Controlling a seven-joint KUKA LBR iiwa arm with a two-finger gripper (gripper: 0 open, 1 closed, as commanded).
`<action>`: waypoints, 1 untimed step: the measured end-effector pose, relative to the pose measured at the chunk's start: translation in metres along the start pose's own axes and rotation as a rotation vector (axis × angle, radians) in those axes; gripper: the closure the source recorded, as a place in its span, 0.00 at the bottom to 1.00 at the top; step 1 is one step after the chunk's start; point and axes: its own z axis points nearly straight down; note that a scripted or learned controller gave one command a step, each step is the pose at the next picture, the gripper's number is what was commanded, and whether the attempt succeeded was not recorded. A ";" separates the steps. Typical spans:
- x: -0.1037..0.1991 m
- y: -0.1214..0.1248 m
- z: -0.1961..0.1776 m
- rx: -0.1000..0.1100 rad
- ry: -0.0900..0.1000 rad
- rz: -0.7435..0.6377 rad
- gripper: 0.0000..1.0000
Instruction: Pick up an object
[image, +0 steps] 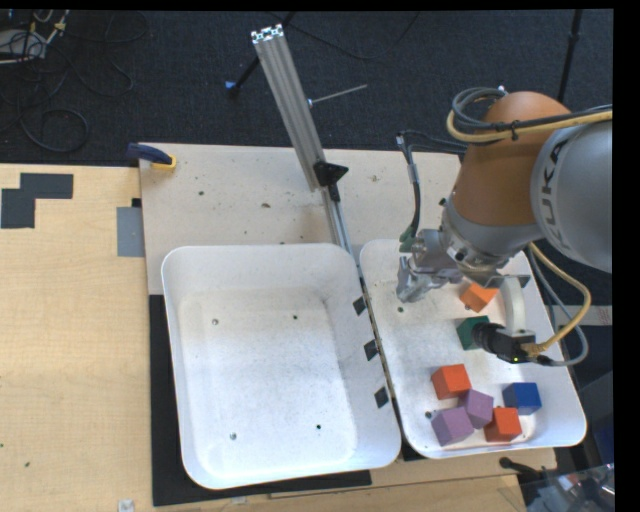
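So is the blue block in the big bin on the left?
No, the blue block sits in the right bin, near the purple blocks and orange blocks.

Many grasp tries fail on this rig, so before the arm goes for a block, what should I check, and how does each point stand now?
1. Gripper is over the right bin: ok.
2. Nothing visible between its fingers: ok.
3. Fingers open wide enough for a block: cannot tell.
4. Gripper lined up over a block: not ok; it sits above bare floor near the bin's left wall, with the orange block off to its right.
5. Blocks free to grasp: not ok for the purple blocks, which are crowded against neighbours; the lone red block looks easier.
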 end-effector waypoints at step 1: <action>0.042 -0.017 -0.005 0.001 0.000 0.000 1.00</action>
